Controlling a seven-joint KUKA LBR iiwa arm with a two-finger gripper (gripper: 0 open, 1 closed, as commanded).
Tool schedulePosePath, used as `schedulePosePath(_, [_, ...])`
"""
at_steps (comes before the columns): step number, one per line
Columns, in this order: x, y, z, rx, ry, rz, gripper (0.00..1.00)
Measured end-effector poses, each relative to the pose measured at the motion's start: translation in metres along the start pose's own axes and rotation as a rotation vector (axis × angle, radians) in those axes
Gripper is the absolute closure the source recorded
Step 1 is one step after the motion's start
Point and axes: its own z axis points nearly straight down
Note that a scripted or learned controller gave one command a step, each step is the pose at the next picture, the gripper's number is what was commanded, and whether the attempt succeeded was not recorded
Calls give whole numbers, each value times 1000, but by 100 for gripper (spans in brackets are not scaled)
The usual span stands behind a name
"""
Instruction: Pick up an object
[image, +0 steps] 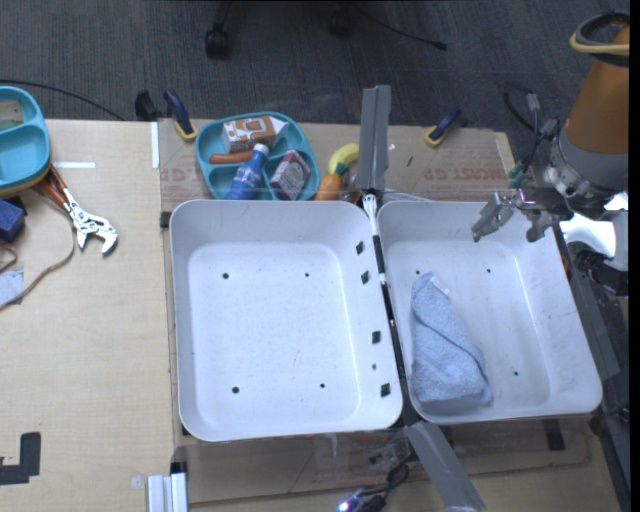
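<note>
Gripper (512, 215) poised over the far right corner of the right bin (560, 330), fingers (487, 222) spread apart with bare white bin floor visible between them; nothing held. Hangs from the grey wrist under the orange band at the view's right edge, apparently well above the bin floor, though height hard to judge from this slanted view.

Folded blue-grey cloth (445, 345) lying in the same bin, against its left wall, running from roughly mid-bin down to the near left corner. Only object in either bin, so taken as the thing to pick up. Long axis roughly from far to near, tilted slightly toward the bin's middle at the near end; narrower at the far tip, bulkier and more bunched at the near end.

Key relation: cloth lies toward the near left of the gripper, well apart from it, diagonally across the bin. Likely need for a move toward the left wall and the near edge, then a descent, with fingers set across the cloth's short width rather than along its length. Bunched near end judged the better bite; flat far tip prone to slipping out.

Left bin (200, 330) just beside, sharing the middle divider. Beyond the far edge of the bins, a blue tray (205, 160) of small items on the bench.
</note>
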Motion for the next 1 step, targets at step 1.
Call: schedulePosePath(1, [-31,-49,73,1,0,170,0])
